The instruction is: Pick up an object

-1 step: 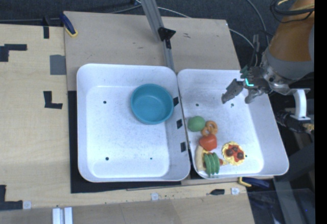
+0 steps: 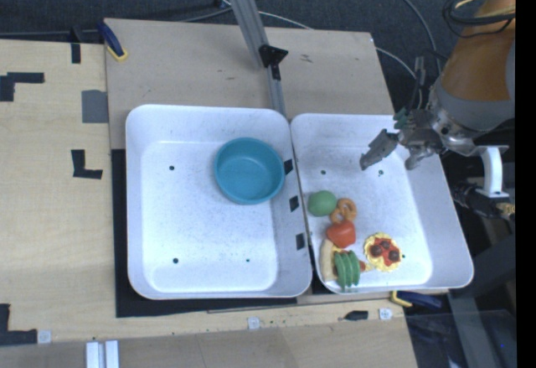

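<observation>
Item: green ball point(image 2: 322, 204), small, probably light rigid plastic, smooth and apt to roll; best gripped across its middle. Location: right bin point(image 2: 435, 215), touching the pretzel point(image 2: 343, 209), above the red piece point(image 2: 340, 234). My gripper point(image 2: 392, 155): spread open, holding nothing, up-right of the ball.

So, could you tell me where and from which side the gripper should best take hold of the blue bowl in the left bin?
Probably by the rim of the blue bowl, from straight above, one finger inside and one outside. It sits upright and open, too wide to span. Its right edge, nearest the gripper, seems handiest, though it lies close to the left bin wall.
</observation>
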Robot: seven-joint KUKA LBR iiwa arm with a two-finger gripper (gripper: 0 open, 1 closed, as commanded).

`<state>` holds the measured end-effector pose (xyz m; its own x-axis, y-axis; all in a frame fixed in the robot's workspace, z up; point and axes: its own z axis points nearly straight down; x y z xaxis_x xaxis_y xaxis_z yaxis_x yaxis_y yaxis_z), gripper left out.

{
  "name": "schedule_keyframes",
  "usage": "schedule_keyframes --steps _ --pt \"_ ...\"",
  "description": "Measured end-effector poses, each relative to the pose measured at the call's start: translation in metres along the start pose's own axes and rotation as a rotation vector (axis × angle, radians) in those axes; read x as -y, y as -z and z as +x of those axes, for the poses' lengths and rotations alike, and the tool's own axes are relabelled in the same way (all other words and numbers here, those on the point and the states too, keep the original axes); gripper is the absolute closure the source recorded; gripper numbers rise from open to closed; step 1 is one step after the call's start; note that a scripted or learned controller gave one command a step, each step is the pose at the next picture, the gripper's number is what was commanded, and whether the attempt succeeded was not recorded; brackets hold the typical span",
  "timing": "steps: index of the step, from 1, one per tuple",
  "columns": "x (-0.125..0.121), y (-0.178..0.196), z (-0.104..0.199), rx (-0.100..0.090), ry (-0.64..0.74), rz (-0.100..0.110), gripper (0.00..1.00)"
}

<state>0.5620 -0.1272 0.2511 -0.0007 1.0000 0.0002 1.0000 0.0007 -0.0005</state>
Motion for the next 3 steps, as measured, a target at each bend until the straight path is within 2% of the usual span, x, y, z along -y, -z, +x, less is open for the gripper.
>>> schedule_keyframes --steps 1,3 --pt "-0.006 -0.045 0.000 0.000 0.000 0.004 0.00" --pt "-0.002 -0.160 -0.003 0.000 0.000 0.003 0.00"
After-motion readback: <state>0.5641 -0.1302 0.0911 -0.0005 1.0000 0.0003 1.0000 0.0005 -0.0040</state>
